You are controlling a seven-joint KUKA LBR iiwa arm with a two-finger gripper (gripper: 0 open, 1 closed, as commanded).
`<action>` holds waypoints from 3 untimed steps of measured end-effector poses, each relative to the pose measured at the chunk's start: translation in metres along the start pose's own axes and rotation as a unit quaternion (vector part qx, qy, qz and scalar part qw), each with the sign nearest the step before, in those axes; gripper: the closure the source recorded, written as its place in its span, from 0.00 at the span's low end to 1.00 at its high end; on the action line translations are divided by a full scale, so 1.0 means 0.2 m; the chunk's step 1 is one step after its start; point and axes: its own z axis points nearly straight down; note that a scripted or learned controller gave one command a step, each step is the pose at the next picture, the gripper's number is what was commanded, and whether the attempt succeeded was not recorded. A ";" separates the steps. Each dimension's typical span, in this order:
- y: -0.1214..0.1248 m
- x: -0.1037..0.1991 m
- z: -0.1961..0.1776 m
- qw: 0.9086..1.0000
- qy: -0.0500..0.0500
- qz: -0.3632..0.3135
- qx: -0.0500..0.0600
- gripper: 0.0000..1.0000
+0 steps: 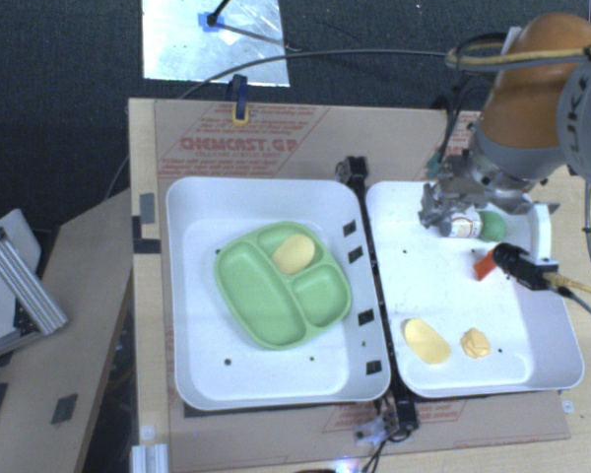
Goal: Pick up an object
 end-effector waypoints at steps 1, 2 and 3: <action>-0.08 0.27 0.09 1.000 0.001 -0.001 0.001 1.00; -0.12 0.48 0.13 1.000 0.000 0.000 0.000 1.00; -0.21 0.74 0.19 1.000 0.001 -0.001 0.001 1.00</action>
